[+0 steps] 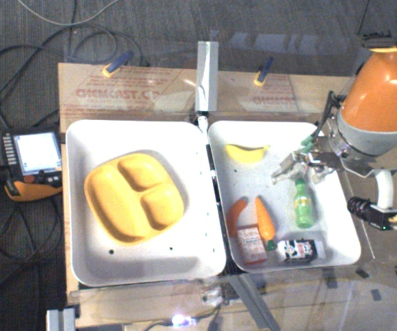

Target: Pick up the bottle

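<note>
Two white bins side by side. The left bin (81,254) carries one yellow divided tray (135,196). The right bin (336,247) has one green bottle (303,203) lying near its right wall, one banana (245,153), one carrot (265,219), one red packet (251,243) and one small black carton (298,250). The gripper (296,165) hovers just above the bottle's cap, fingers spread, nothing between them.

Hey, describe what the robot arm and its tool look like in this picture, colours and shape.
The arm enters from the right: a rounded orange shell over a grey band. Below it sits a white cylindrical piece and a black part with a small green light. The tool is slim bare metal with thin fingers, and small green bits and wires near its base.
</note>
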Controlling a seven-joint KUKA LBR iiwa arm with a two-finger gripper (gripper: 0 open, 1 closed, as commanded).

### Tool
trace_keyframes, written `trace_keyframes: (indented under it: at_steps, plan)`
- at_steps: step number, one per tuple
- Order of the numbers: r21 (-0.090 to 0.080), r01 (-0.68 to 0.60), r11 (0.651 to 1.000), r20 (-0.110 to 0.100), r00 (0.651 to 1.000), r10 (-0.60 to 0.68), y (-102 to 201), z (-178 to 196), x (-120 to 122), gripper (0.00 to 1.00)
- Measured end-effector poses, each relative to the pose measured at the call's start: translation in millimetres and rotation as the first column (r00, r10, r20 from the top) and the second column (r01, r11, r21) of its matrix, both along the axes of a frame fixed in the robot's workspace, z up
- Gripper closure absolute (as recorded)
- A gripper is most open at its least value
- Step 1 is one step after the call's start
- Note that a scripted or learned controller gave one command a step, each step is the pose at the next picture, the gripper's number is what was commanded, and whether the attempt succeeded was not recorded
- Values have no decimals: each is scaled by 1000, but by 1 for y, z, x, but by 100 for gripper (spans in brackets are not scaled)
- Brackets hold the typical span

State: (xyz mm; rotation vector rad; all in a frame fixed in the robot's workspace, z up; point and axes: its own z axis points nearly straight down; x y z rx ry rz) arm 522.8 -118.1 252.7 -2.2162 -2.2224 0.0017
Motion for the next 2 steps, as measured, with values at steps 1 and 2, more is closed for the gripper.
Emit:
trace_keyframes:
  at_steps: [1,2]
  plan:
    - [-3,40,999,2,999,-40,-86,22,2,0]
    - [-2,105,994,0,994,-105,-99,-53,-6,0]
